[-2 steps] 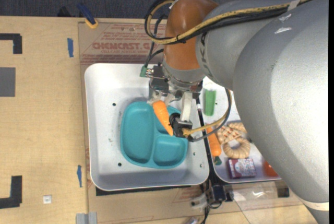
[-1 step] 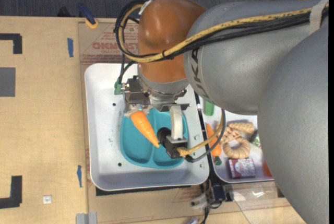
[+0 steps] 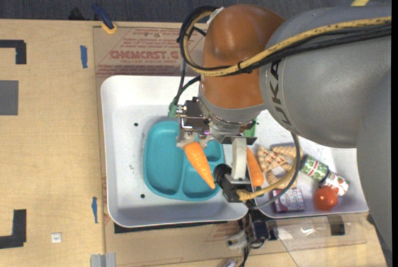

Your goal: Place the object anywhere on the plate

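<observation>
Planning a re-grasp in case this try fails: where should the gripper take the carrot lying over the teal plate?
Grip the carrot across its thick upper-left half, coming straight down. It lies tilted on the plate, tapering toward the lower right.

Item one, your object: an orange carrot (image 3: 200, 163), tapered, lying at a slant with its broad end up-left and its tip down-right, resting across the right side of the plate. Item two, your target: a teal divided plate (image 3: 163, 163) with rounded corners, sitting flat inside the left white bin (image 3: 121, 135).
</observation>
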Robot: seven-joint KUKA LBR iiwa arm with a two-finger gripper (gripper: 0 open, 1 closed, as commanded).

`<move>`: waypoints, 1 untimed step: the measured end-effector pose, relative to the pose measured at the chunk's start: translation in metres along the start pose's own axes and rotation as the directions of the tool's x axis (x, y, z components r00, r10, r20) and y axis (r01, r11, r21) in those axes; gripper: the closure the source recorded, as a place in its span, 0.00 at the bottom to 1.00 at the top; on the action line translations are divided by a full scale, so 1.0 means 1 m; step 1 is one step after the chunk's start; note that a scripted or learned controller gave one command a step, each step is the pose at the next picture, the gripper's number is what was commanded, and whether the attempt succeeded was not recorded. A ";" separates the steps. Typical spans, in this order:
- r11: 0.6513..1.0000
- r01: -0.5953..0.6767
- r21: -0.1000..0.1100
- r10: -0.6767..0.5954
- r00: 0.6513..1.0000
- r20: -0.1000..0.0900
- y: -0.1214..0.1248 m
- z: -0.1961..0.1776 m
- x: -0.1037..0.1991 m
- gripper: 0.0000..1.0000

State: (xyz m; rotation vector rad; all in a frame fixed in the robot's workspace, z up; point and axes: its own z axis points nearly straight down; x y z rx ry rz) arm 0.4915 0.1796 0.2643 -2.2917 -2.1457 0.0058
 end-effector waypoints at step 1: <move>1.000 0.000 0.001 0.000 1.000 0.000 0.000 0.001 0.000 0.00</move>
